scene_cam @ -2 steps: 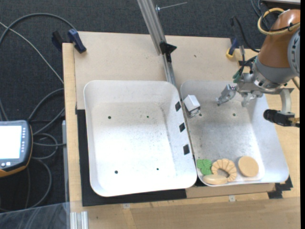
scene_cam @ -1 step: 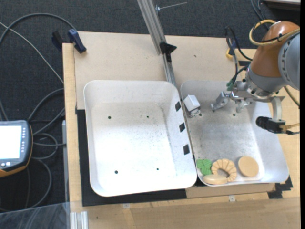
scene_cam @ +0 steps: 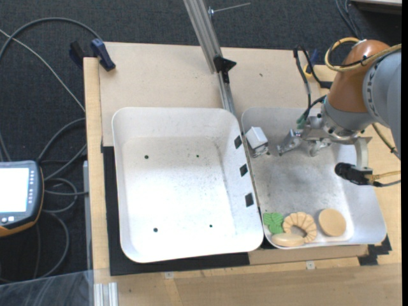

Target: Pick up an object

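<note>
Plainly three candidates to take: tan disc [scene_cam: 332,222], ridged beige ring [scene_cam: 299,225] and small green piece [scene_cam: 274,221], lined up along the near edge of the right bin [scene_cam: 305,183], green one tucked into the near-left corner, ring touching or just beside it, disc a little apart toward the right. Nothing seen carried by the gripper [scene_cam: 301,140], hovering over the far half of that bin, well apart from all three; whether spread or pressed together, cannot tell from this slant. Likely trouble, as a judgement: coming down where now poised would meet bare bin floor and close on nothing. Reaching for the near edge brings its own risks: scraping the sloped wall, nudging a piece up against the rim instead of gripping it, or catching ring and green piece together because of their closeness. Flat disc probably hard to get under, so apt to slip or skate away. Farther out, a small grey-white box [scene_cam: 256,138] perched on the rim between the bins, close to the gripper's left, open to a knock from a sideways sweep. Beyond that, left bin [scene_cam: 178,190], slanted metal pole [scene_cam: 203,27], blue clamp [scene_cam: 102,53] at the bench's [scene_cam: 159,75] far-left corner. No brand, label or writing readable anywhere; handheld screen [scene_cam: 16,193] at the left washed out.
</note>
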Robot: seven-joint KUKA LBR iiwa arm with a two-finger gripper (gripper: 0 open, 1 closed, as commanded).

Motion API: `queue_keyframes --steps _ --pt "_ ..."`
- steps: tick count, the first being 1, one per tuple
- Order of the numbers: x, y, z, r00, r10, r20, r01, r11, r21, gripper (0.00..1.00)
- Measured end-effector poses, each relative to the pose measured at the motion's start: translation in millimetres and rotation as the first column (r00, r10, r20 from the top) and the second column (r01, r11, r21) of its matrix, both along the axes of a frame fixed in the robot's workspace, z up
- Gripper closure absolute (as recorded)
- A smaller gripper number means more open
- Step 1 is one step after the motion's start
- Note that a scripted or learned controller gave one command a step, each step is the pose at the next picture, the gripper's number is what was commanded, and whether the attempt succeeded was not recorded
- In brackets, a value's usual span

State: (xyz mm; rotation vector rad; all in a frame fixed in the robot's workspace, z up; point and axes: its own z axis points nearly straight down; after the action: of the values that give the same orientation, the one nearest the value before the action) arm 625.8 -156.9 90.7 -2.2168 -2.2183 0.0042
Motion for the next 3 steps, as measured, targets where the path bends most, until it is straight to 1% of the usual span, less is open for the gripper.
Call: queue_keyframes --steps 1,2,3 --pt "1.6 0.1 13.8 1.0 0.0 0.006 0.0 1.0 -0.001 1.0" --pt "4.6 -1.1 58.0 1.0 0.001 0.012 -0.001 1.0 -0.003 1.0" --pt "8.2 -3.3 123.7 1.0 0.001 0.016 -0.001 1.0 -0.005 1.0"
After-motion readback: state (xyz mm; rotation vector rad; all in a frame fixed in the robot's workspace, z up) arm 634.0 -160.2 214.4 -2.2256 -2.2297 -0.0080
